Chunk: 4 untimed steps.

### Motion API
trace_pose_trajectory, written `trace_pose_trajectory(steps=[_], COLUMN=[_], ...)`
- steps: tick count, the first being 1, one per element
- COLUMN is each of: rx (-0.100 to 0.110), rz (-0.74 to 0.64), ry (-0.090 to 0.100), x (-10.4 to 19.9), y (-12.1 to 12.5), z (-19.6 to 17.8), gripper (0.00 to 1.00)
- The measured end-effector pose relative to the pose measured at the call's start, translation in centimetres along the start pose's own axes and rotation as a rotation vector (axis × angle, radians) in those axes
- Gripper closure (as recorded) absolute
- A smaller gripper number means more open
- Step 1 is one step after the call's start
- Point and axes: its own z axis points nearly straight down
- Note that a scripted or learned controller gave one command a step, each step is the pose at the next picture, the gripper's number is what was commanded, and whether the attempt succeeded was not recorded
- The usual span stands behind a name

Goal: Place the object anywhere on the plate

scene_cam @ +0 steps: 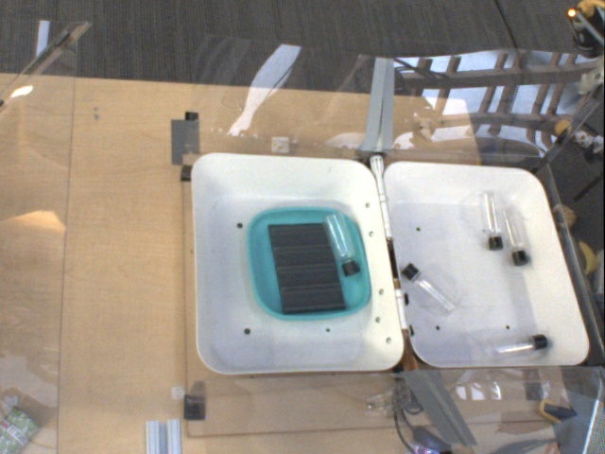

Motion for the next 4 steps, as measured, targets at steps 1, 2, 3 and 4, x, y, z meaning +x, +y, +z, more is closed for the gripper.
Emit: trace_pose_trajectory(steps=[1, 2, 3, 4], rx=[0.001, 0.002, -0.001, -0.001], rz=[-0.001, 0.000, 0.000, 0.001], ry=[0.001, -0.001, 0.000, 0.001], x=[0.3, -0.3, -3.3, -5.0], y=[0.0, -0.1, -0.7, -1.1], z=[0.0, 0.1, -0.1, -0.1], gripper=[0.00, 0.00, 0.00, 0.00])
